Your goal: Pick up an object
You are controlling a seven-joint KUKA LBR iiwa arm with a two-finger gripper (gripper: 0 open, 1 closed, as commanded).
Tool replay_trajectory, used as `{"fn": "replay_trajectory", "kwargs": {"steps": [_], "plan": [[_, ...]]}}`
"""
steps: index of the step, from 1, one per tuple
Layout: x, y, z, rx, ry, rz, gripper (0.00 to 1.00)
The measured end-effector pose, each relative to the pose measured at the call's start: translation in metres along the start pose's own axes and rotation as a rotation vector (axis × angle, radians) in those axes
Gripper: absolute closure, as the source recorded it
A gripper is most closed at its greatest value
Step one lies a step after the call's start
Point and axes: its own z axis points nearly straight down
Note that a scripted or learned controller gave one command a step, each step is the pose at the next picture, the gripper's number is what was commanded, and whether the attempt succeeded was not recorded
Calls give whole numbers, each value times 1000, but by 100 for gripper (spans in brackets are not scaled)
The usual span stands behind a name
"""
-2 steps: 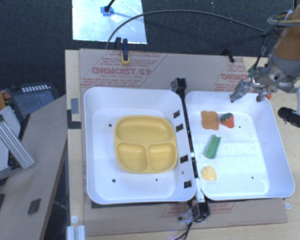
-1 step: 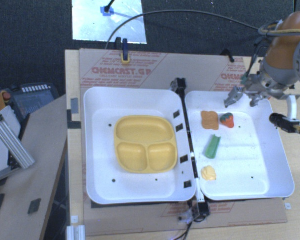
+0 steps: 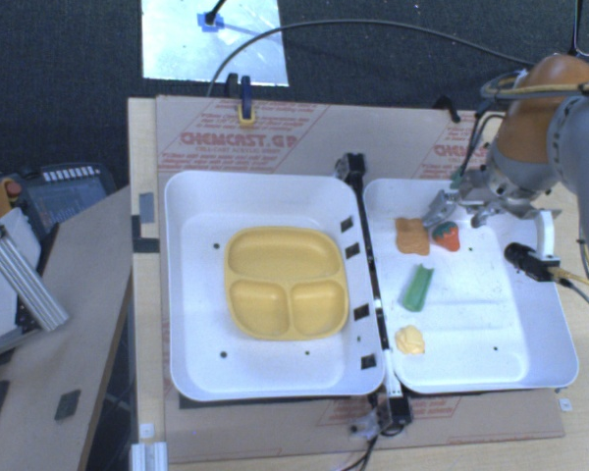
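Cardboard (image 3: pixel 275 130) under the bins reads "CHEMCAST G9" in red. Gripper (image 3: pixel 446 216) sits low in the right bin (image 3: pixel 530 361), fingers spread, nothing clamped, tips just by red-green toy (image 3: pixel 447 235) w/ orange piece (image 3: pixel 411 235) beside. Yellow tray (image 3: pixel 283 281) in left bin (image 3: pixel 196 263).

Divided plate (image 3: pixel 280 283) in left bin (image 3: pixel 191 263), four small items (scattered) in right bin (image 3: pixel 530 341)

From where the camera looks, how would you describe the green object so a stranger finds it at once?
Look in the right white bin, near its left wall. The green object is a slanted stick below the orange piece and above the pale yellow lump. It alone is green and elongated.
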Motion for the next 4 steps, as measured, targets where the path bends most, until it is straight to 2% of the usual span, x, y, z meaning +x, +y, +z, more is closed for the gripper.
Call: {"fn": "replay_trajectory", "kwargs": {"steps": [1, 2, 3, 4], "plan": [[-1, 2, -15, -7, -2, -1, 100], [-1, 4, -80, -13, -3, -1, 100], [-2, 6, -117, -9, -2, -1, 100], [57, -17, -119, -5, 1, -5, 100]]}}
